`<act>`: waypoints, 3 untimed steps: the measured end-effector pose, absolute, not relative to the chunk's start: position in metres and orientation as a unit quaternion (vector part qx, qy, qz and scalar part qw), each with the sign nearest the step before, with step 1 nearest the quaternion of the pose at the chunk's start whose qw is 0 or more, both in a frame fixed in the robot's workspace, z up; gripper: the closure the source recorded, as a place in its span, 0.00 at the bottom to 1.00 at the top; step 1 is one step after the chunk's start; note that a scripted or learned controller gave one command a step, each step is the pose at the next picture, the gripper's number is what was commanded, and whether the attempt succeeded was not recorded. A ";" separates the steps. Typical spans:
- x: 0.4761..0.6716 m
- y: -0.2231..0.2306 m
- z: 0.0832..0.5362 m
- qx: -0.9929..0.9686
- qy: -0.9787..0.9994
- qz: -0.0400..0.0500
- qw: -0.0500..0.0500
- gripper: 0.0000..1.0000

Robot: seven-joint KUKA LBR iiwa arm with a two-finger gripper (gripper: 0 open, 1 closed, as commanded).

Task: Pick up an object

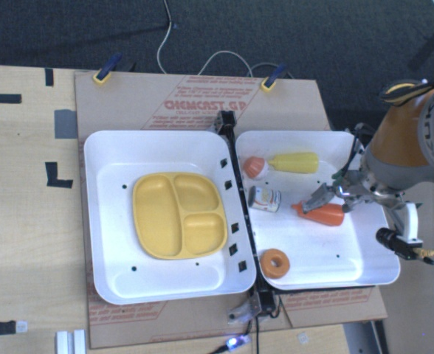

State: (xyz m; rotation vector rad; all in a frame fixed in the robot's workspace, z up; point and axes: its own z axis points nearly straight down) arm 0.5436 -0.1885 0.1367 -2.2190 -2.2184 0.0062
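Note:
In the right bin (350, 268) lie several small objects: an orange carrot (324, 214), a yellow corn cob (294, 162), a small tin can (265, 198), a reddish strawberry-like piece (255, 167) and a brown doughnut (275, 262). My gripper (325, 196) reaches in from the right and sits low over the carrot's upper left end, its dark fingers spread on either side of it. The carrot rests on the bin floor.
The left bin (110, 271) holds a yellow divided plate (178, 214). A black divider with clips (235, 198) runs between the bins. The arm's orange band and grey wrist (401, 150) hang over the right bin's right edge. Cardboard lies under both bins.

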 end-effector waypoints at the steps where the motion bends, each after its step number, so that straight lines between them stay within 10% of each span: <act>1: 0.552 -0.193 0.114 -0.707 -0.707 -0.005 -0.016 0.00; 2: 0.553 -0.193 0.124 -0.707 -0.707 -0.005 -0.016 1.00; 3: 0.553 -0.189 0.167 -0.706 -0.708 -0.001 -0.001 1.00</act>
